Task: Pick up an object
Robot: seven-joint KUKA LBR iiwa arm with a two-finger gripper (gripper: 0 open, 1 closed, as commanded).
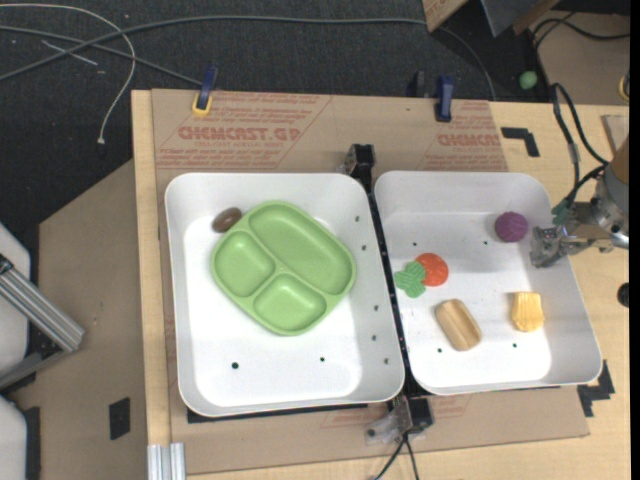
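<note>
The right bin [490, 366] holds several small objects. A purple ball [511, 227] lies near its far right corner. An orange-red piece [433, 268] touches a green leafy piece [409, 281] by the left wall. A tan bread-shaped block [458, 324] and a yellow chunk [527, 311] lie toward the front. My gripper [549, 241] hangs over the bin's right rim, just right of the purple ball and apart from it, with nothing seen in it.
In the left bin [190, 308] sits a green divided plate [283, 266], with a small brown object [227, 219] at its upper left. Cables run along the right side near the arm [600, 213]. Blue clamps [207, 86] hold the cardboard at the back.
</note>
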